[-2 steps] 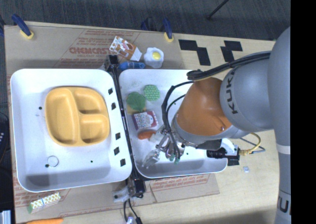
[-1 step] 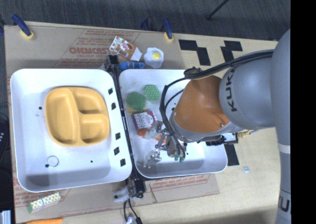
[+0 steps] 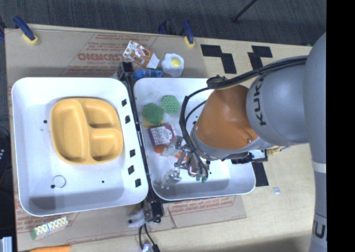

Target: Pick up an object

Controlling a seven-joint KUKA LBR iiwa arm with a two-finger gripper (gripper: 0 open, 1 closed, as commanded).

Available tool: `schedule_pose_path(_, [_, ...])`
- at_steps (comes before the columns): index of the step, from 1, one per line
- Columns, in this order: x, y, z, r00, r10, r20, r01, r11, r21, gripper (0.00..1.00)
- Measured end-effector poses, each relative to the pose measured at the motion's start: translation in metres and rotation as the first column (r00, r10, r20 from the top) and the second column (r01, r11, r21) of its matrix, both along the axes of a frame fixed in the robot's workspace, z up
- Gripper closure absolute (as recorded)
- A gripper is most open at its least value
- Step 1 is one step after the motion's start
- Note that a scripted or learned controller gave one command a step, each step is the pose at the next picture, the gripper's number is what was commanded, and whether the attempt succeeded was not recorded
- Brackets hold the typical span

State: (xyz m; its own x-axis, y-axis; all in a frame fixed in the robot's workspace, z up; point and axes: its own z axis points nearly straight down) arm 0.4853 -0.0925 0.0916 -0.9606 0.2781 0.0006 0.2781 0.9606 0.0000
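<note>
My gripper (image 3: pixel 187 165) hangs low inside the right bin (image 3: pixel 239 184), near its front middle, below the orange wrist band. Just left of it lies a red and white packet (image 3: pixel 162 134). Two green round items sit further back: a darker one (image 3: pixel 152 114) and a lighter textured one (image 3: pixel 171 102). A small pale object (image 3: pixel 169 179) lies on the bin floor at the gripper's lower left. The arm hides much of the right bin's right half.
The left bin (image 3: pixel 28 151) holds a yellow divided tray (image 3: pixel 87 130). Behind the bins on the bench lie a snack packet (image 3: pixel 136 52), a blue item (image 3: pixel 147 72) and a yellow and white item (image 3: pixel 173 64). A wrapped candy (image 3: pixel 50 227) lies at the front left.
</note>
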Motion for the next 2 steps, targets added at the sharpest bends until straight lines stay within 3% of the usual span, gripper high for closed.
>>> schedule_pose_path(1, [0.0,0.0,0.0,1.0,0.0,0.0,0.0,1.0,0.0,0.0])
schedule_pose_path(2, [0.001,0.0,0.01,1.0,0.003,0.0,-0.003,1.0,0.0,1.0])
